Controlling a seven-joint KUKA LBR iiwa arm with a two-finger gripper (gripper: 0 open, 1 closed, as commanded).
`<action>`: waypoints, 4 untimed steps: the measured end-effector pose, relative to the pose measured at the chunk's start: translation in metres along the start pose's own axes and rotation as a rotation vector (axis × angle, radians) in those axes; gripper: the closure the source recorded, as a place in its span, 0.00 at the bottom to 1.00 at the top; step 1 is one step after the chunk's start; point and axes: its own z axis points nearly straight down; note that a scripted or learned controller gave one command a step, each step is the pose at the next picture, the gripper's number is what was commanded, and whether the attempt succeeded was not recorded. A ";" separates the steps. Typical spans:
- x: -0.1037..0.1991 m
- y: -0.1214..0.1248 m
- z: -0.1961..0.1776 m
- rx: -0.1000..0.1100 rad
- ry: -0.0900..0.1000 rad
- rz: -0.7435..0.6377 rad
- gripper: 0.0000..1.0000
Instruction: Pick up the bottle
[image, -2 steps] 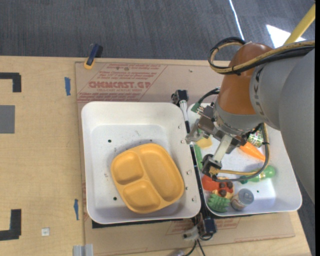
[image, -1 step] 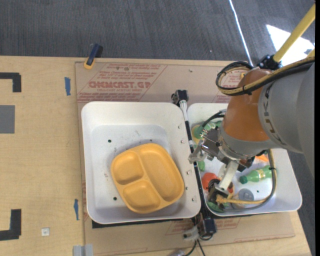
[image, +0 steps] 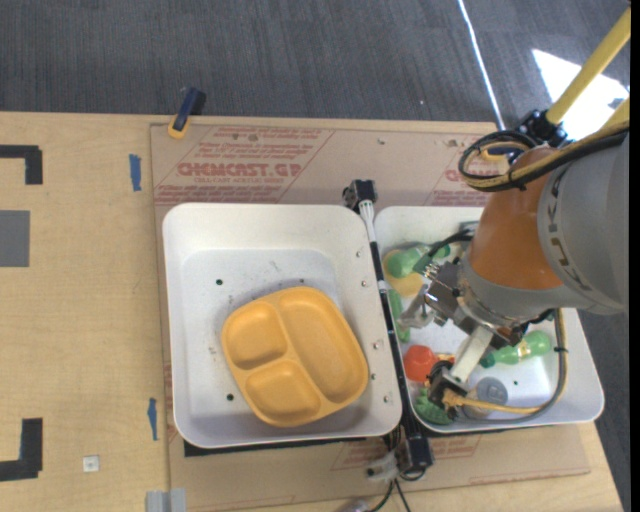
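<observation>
A yellow 3-compartment tray (image: 293, 354) lies tilted in the left white bin (image: 190, 240), on a cardboard-covered bench (image: 90, 300).

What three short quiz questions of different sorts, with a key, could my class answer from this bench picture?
1. True or false: the yellow divided plate lies in the right bin.
2. Over which bin does the arm reach? A) left bin B) right bin
3. Fill in: the plate has ___ compartments.

Key: 1 false, it lies in the left bin; 2 B; 3 three.
</observation>
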 end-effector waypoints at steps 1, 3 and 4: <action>-0.065 0.049 -0.012 -0.004 0.000 -0.183 0.00; -0.092 0.070 0.027 -0.005 0.000 -0.601 1.00; -0.061 0.047 -0.031 -0.007 -0.001 -0.778 1.00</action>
